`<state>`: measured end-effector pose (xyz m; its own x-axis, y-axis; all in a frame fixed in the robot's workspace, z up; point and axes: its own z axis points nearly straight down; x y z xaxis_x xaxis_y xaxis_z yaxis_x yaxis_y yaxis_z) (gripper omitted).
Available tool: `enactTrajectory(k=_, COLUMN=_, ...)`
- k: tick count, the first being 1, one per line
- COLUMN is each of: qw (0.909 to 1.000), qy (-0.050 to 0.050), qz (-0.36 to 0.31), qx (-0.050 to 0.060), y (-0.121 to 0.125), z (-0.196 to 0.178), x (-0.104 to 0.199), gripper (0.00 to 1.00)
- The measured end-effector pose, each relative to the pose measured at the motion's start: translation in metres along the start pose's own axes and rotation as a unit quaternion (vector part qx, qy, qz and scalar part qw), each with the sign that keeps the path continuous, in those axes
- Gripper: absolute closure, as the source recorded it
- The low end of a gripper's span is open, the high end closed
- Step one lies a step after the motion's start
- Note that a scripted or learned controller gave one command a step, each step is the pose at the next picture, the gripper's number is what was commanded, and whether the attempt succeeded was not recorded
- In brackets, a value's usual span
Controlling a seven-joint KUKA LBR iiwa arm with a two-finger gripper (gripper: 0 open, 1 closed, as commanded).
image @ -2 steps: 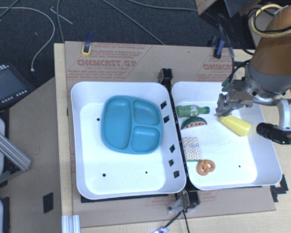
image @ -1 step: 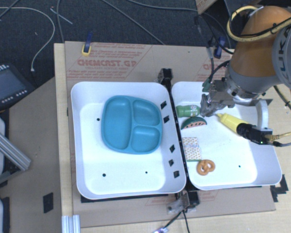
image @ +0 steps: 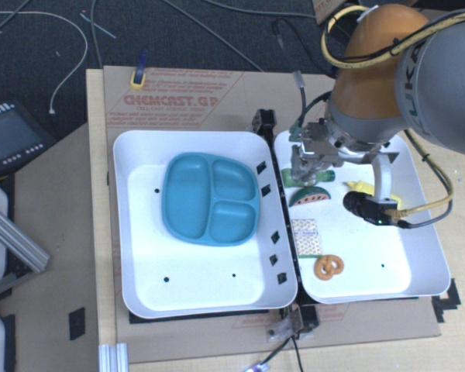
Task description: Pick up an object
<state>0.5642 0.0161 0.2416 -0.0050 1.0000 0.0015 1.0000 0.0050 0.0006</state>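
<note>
My gripper [image: 305, 169] hangs low over the left part of the right bin [image: 418, 270], close to the divider between the bins. Just below it lies a watermelon slice toy [image: 311, 196], and a green piece [image: 323, 176] peeks out beside the gripper. A small patterned square [image: 305, 235] and a pretzel toy [image: 328, 266] lie nearer the front of that bin. A yellow object [image: 359, 186] sits to the right, partly behind a black part of the arm.
The left bin [image: 139, 262] holds a blue divided plate [image: 209, 200]. The bulky grey and orange arm [image: 387, 60] covers the back of the right bin. Cables [image: 418, 208] loop over the right side of that bin.
</note>
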Motion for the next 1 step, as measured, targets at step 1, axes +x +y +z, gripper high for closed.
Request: enactTrajectory(k=1, qw=1.0000, qy=0.000, qz=0.000, qx=0.003, y=-0.0047, z=0.0171, x=0.0463, gripper=1.00)
